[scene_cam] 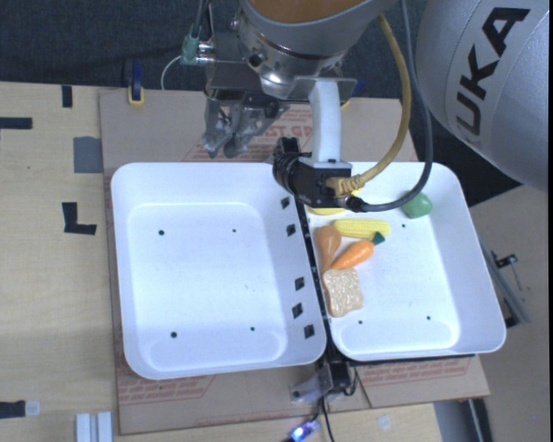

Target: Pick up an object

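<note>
- Orange plastic carrot [354,253] lay in the right bin [442,330], close against the wall it shares with the left bin [203,357], beneath a yellow corn cob [359,227] and touching a tan bread slice [343,292].
- Judged as toy food, the carrot looked light, stiff and smooth, so likely slippery; its thicker middle seemed the best place to pinch, across the short width.
- A brownish piece [327,240] sat just beside it, and a green piece [417,205] rested near the right bin's far right corner, well apart.
- Crowding by neighbours could spoil a grasp.
- The gripper [230,136] hung beyond the far edge of the left bin, above the cardboard [166,127], holding nothing visible; its fingers looked close together, pointing down.
- The arm [498,53] loomed over the far edge of the bins.
</note>
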Tool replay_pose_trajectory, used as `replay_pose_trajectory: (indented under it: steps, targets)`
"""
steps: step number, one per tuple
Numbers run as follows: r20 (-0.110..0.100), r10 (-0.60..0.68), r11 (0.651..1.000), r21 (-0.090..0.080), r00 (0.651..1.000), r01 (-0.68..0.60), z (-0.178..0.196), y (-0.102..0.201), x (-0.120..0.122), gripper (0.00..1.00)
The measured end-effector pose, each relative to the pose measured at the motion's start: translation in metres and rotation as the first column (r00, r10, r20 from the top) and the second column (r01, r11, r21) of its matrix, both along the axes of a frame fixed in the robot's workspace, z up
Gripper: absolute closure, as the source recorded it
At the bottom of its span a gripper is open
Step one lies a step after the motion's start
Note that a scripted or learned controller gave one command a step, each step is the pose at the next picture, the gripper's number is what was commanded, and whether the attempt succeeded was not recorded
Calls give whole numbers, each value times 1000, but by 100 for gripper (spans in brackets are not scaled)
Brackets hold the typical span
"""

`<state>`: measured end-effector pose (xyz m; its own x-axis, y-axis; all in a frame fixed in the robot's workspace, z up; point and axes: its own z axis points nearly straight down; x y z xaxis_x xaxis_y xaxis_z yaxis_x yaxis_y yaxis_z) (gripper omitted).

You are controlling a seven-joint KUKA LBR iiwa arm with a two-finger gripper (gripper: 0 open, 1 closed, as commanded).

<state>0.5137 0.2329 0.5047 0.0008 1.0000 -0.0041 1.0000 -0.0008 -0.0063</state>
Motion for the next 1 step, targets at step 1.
replay_pose_trajectory:
  steps: [1]
  targets:
    - [0,2,1000,1,1000,-2,-23,0,-31,100]
